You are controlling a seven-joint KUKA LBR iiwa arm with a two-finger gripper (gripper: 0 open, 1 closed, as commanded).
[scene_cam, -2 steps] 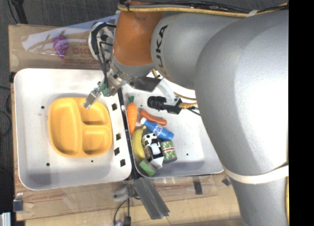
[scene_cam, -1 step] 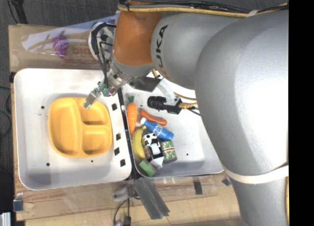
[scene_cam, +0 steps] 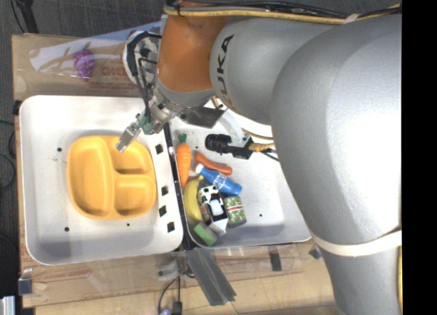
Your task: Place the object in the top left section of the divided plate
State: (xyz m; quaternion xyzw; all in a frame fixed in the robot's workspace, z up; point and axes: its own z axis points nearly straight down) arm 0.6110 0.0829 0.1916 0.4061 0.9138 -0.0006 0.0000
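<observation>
Bins, two of them, white and shallow, sit side by side on the bench beneath a fixed overhead camera, with one grey arm with an orange band reaching in from the right. The left bin carries one yellow divided plate with three sections, one long at the left and two smaller at the right. The end effector hangs over the plate's upper right edge, near the divider between the bins; its grey fingers slant down toward the plate, and whether they are spread or pressed together cannot be told, nor whether anything sits between them. A small green part shows just above the fingers. The right bin carries the pile of objects: one orange carrot, one yellow banana, one red-orange piece, one blue piece, one black-and-white item and one green patterned block, crowded together against the bin's left wall. Above the left bin, one clear bag with a purple object lies on the bench.
</observation>
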